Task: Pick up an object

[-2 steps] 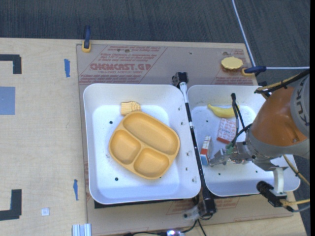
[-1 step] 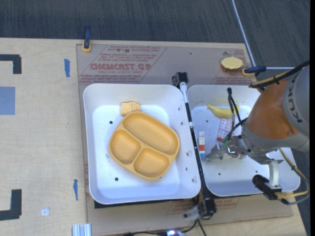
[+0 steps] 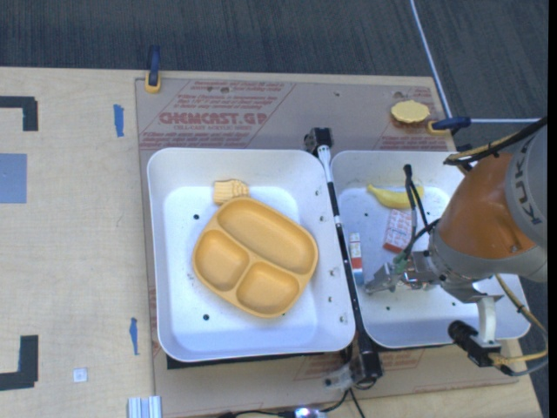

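Arm lowered into the right bin, its pincer largely masked by the wrist.

The desk (image 3: 70, 259) is seen carrying two white bins side by side. The left bin (image 3: 174, 320) is occupied by a yellow three-compartment plate (image 3: 254, 258), with a small tan piece (image 3: 231, 190) touching its upper rim. The right bin (image 3: 409, 329) is partly covered by the arm (image 3: 487, 225), which is cut off at the right edge. A banana (image 3: 392, 196) and a red-and-white packet (image 3: 398, 229) are found near its far side, both half hidden behind cables. The pincer (image 3: 383, 279) is made out low in that bin; whether it is apart or together cannot be told.
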{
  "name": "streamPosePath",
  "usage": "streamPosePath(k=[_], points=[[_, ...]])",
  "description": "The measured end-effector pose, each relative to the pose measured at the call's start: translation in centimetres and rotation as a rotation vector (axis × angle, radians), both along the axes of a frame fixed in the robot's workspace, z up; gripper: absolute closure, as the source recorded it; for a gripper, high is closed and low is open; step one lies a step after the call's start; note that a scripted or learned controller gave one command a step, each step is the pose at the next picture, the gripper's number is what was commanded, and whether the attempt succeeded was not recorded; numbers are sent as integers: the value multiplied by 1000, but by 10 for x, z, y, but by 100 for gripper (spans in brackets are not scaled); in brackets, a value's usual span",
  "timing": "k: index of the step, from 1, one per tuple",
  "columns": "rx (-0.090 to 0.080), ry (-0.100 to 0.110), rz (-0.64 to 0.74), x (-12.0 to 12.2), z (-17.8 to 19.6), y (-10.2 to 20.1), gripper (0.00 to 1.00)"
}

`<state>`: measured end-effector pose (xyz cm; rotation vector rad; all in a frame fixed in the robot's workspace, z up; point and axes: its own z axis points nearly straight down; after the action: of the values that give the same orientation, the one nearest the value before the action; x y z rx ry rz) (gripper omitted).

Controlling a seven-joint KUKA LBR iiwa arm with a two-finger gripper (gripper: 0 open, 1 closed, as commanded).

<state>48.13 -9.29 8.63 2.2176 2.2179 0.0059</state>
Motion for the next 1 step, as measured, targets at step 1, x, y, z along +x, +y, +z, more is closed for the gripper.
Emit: streamPosePath(k=[1], points=[[0,1,0,60,0,-5,0]])
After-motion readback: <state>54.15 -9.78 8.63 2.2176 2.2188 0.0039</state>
